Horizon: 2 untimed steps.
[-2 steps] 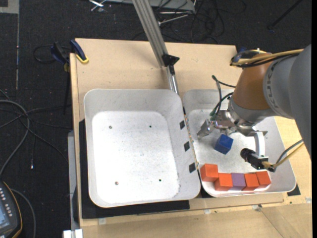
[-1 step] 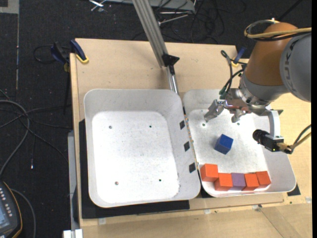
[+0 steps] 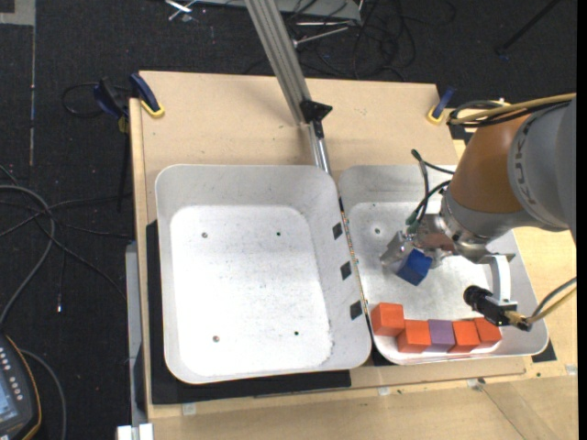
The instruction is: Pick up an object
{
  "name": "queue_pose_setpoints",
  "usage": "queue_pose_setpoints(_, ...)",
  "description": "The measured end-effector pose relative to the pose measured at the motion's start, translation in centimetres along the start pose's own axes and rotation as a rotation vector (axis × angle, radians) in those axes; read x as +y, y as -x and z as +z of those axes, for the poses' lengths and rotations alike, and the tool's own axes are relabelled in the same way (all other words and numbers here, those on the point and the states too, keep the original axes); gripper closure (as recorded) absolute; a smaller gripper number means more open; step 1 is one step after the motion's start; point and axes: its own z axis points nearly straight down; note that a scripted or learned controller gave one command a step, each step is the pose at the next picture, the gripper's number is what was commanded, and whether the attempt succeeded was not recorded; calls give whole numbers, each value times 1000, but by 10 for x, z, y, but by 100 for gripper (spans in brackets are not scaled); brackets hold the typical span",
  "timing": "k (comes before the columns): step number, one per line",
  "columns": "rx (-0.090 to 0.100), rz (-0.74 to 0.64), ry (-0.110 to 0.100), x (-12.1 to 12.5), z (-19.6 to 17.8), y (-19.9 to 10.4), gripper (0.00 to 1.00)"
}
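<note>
**Blue block at the tip of the tool, in the right bin**

Blue is the colour we notice first: a small blue block (image 3: pixel 415 266) sits tilted right at the lower end of the tool (image 3: pixel 410 253), in the middle of the right bin (image 3: pixel 367 191). The block touches the metal tip of the tool and juts out below and a little to the right of it. We cannot tell whether it is pinched there or merely lies against the tip, and we cannot tell how wide the tool stands, because the wrist and the orange band (image 3: pixel 486 168) cover it from above.

The grey arm (image 3: pixel 550 163) comes in from the right and bends down over the right bin.

Along the near wall of that bin we see a row of blocks: an orange block (image 3: pixel 387 317) at the left end, set slightly back, then three more orange ones and a purple block (image 3: pixel 441 335) among them, all well apart from the blue one.

The left bin (image 3: pixel 248 269) lies beside it on the tan worktop (image 3: pixel 229 117).
</note>
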Motion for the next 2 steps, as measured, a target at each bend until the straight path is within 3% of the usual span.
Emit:
queue_pose_setpoints(1,-1,-3,11,3,-15,-2,100)
queue_pose_setpoints(2,2,-4,25,-12,5,14,100)
